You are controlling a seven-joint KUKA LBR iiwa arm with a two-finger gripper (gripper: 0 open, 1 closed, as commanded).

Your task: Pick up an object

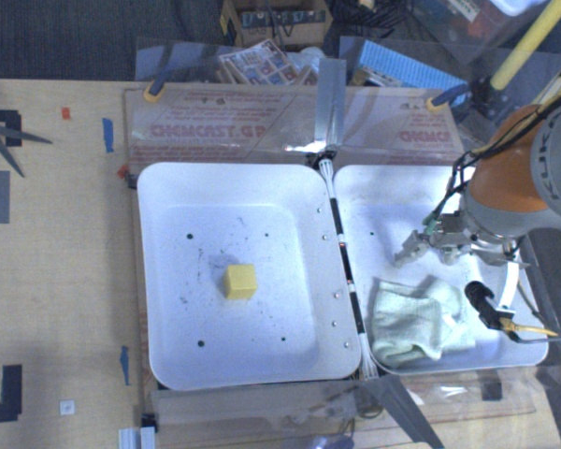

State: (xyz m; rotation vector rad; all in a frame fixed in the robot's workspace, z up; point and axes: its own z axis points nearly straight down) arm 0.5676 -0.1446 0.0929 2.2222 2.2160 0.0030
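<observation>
Yellow block (240, 282) mid left bin (168, 195), room all round; end effector (421, 248) fingers' state unclear.

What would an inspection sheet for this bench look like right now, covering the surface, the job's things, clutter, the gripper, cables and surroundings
Surface: wooden bench bearing two shallow white bins side by side, left bin and right bin.
Job's things: yellow block lying alone near the middle of the left bin; pale crumpled cloth in the near part of the right bin.
Clutter: blue tape marks and black pieces on the bench top.
Gripper: gripper over the right bin, just beyond the cloth; nothing seen between it and the cloth.
Cables: black cable looping by the wrist.
Surroundings: clear panels behind the bins; boxes on the floor beyond.
</observation>
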